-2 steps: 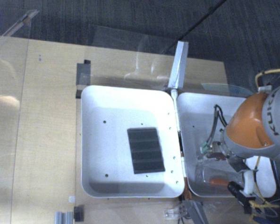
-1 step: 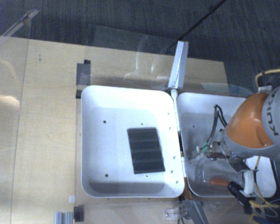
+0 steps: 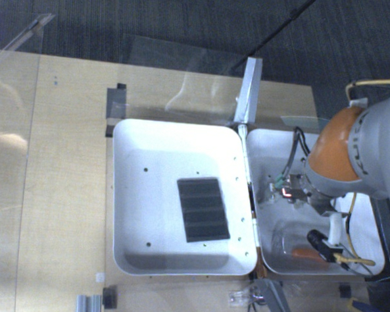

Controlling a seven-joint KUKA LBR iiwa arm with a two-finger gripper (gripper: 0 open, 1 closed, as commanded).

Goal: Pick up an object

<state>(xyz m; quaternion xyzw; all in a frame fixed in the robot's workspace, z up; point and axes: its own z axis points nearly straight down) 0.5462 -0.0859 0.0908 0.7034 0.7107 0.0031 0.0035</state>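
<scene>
Wooden bench (image 3: 54, 196) bears unlabelled dark ribbed slab (image 3: 203, 209).

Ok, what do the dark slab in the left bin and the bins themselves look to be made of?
Dark ribbed slab: matte black, likely rubber or moulded plastic; parallel ridges, no glare. Left bin and right bin: smooth white plastic, probably; rounded moulded corners and a soft sheen. Neither can be confirmed by look alone.
</scene>
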